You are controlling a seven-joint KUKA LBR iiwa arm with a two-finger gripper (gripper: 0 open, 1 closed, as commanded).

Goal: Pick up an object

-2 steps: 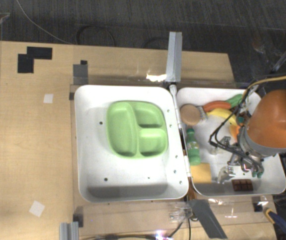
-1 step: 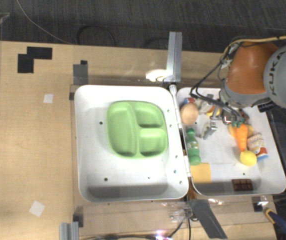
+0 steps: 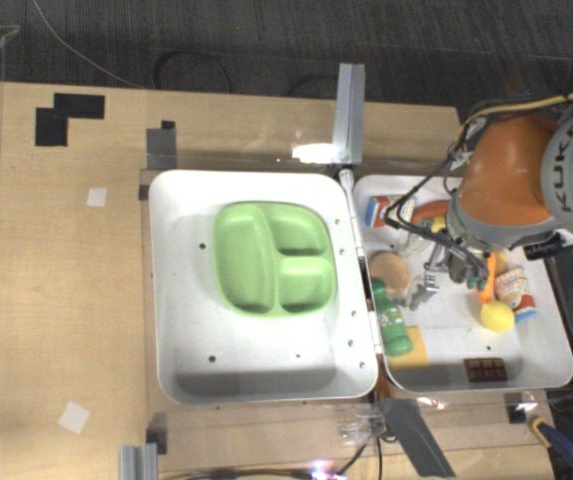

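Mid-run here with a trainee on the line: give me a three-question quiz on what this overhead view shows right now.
1. True or false: the green divided tray lies in the left bin.
2. Which bin does the gripper hang over? A) left B) right C) neither
3. Fill in: the yellow round object lies in the ____ bin.

Key
1. True; it has three compartments and sits near that bin's middle.
2. B; the arm reaches in above the cluttered bin.
3. Right, near the brown chocolate-like bar at the front wall.
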